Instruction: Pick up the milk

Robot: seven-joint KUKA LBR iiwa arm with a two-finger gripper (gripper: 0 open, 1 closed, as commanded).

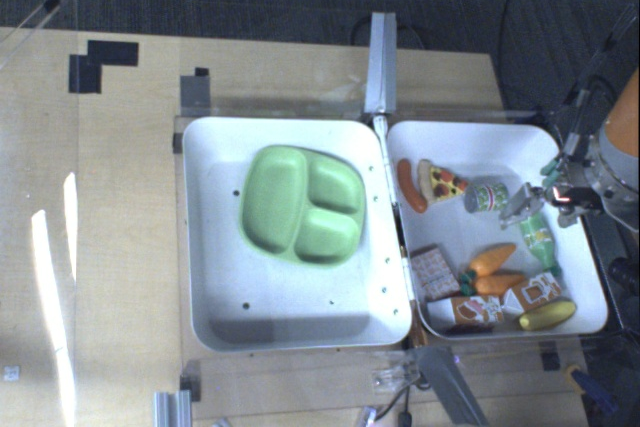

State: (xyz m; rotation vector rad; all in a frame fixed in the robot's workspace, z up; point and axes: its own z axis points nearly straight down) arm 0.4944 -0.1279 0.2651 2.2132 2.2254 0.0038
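Surface [120, 215]: pale wood-look board, smooth, with black tape marks near its far left corner.
Left bin [215, 315]: shallow white plastic tray with rounded corners.
Green plate [302, 203]: matte light-green plastic, rounded, divided into three wells, lying slightly askew in the middle of the left bin.
Right bin [470, 140]: a matching white tray, touching the left one along a grey metal rail [381, 65].
Sausage [411, 186]: glossy red toy link near the bin's left wall, lying front to back.
Pizza slice [441, 181]: small toy wedge, yellow with red spots, just beside the sausage.
Waffle square [433, 270]: brownish gridded tile near the left wall.
Milk [500, 303]: brown-and-white carton lying on its side along the near wall of the right bin; its long axis runs left to right, the right end a little further back. Which end is the top is hard to make out, and the print is too blurred to read.
Can [486, 195]: small cylinder with a green label and metallic ends, on its side.
Carrots [494, 271]: two orange tapered pieces, touching the milk's far edge.
Yellow piece [547, 315]: banana-like, resting against the milk's right end and hiding part of it.
Green bottle [538, 243]: translucent, lying front to back.
Hand [541, 201]: grey metal, over the right bin between can and bottle, well apart from the milk; whether it is apart or together cannot be told.
Arm [622, 130]: orange band, cut off at the right edge.
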